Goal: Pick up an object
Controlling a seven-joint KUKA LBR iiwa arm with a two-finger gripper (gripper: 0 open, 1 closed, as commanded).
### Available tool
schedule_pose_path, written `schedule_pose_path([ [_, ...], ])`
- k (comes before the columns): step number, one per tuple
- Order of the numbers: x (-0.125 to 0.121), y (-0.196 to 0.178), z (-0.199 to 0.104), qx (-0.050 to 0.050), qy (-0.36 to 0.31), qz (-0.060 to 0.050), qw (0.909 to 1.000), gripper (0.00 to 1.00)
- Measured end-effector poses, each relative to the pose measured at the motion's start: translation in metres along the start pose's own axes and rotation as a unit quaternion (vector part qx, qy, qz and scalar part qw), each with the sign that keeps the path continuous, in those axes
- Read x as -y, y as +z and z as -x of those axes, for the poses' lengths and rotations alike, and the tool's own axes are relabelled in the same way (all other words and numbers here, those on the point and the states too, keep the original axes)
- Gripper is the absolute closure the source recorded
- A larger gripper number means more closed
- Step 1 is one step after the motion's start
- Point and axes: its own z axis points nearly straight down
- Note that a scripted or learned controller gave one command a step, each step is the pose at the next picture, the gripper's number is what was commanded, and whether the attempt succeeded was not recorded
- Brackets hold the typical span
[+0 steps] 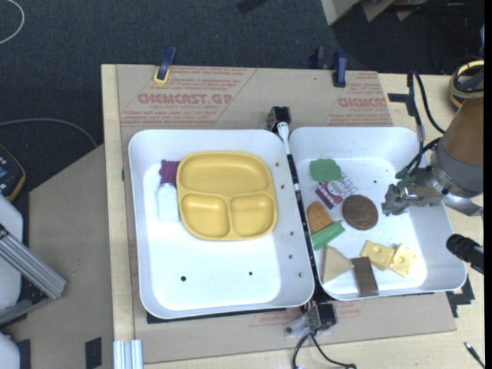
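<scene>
- Camera view, landmark: brown round cookie [360, 212] in the right bin [430, 279].
- Gripper [398, 197]: just right of the cookie, low over the bin floor; grasp state cannot be told.
- Candidates: cheese wedge [387, 255] below-right of the cookie; cracker [319, 217] left; green piece [324, 169] upper-left.
- Yellow divided tray [227, 194]: far left of the cookie, in the left bin [146, 229].
- Risk: the cookie lies flat, so a descent may skid it aside; crowded neighbours invite a mispick.
</scene>
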Motion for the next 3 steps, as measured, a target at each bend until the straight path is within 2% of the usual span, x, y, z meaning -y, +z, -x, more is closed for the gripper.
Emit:
schedule_pose_path([
  [1, -0.001, -0.030, 0.000, 0.000, 0.000, 0.000, 1.0000, 1.00],
  [2, -0.022, -0.024, -0.050, -0.001, -0.002, -0.002, 1.0000, 1.00],
  [3, -0.054, -0.035, -0.097, -0.001, -0.002, -0.001, 1.0000, 1.00],
])
